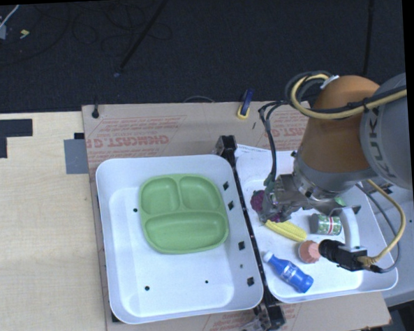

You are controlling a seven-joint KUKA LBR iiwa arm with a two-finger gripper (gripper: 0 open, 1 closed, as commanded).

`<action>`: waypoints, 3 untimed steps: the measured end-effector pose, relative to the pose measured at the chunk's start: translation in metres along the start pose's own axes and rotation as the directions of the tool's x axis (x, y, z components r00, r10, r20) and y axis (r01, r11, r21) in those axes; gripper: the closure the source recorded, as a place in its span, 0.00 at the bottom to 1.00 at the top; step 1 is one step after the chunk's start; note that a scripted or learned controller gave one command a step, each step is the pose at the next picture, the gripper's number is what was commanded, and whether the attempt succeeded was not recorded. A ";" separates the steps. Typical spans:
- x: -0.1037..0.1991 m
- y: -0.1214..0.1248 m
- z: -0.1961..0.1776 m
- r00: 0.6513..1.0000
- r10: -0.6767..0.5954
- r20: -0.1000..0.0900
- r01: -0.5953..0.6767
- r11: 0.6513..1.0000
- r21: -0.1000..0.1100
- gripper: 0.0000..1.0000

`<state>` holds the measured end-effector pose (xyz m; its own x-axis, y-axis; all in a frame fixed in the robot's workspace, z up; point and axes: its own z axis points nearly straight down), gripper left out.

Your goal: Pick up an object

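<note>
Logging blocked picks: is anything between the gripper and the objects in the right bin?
Nothing visible blocks it. The gripper is low in the right bin, beside a purple object, just above the corn cob. The blue bottle lies apart, nearer the front rim.

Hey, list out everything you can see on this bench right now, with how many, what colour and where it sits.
bins: two, white, side by side on the bench
divided plate: one, green, in the left bin
corn cob: one, yellow, in the right bin, just below the gripper
bottle: one, blue with a white cap, near the front of the right bin
can: one, green and white label, in the right bin, right of the corn cob
round piece: one, pinkish red, in the right bin, between the corn cob and the bottle
purple thing: one, in the right bin, left of the gripper, too hidden to name
clip: one, blue and yellow, on the board behind the bins
arm: one, grey with an orange band, over the right bin
gripper: one, dark, low in the right bin
</note>
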<state>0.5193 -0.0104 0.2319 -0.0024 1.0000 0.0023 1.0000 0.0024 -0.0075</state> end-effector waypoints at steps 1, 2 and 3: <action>0.040 -0.011 -0.002 1.000 -0.001 0.000 0.001 1.000 -0.002 1.00; 0.036 -0.026 0.012 1.000 0.002 0.002 -0.002 1.000 -0.001 1.00; 0.038 -0.023 -0.004 1.000 0.002 0.002 -0.002 1.000 -0.004 1.00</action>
<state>0.4964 0.0279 0.2358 -0.0001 1.0000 0.0005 1.0000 0.0001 -0.0038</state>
